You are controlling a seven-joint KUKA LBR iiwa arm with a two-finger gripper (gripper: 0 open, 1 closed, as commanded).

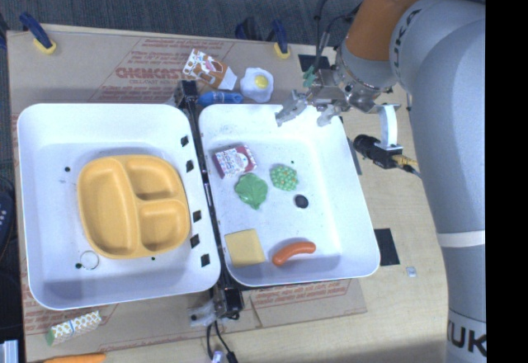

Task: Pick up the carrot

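A yellow divided tray (132, 205) sits in the left bin (33, 188). Lower in the right bin (351, 205), the carrot (294, 252) lies beside a cheese slice (245, 247). At that bin's upper edge hangs the gripper (308, 110), fingers apart, grasping nothing.

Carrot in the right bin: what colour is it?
Orange carrot, clearest in the camera view.
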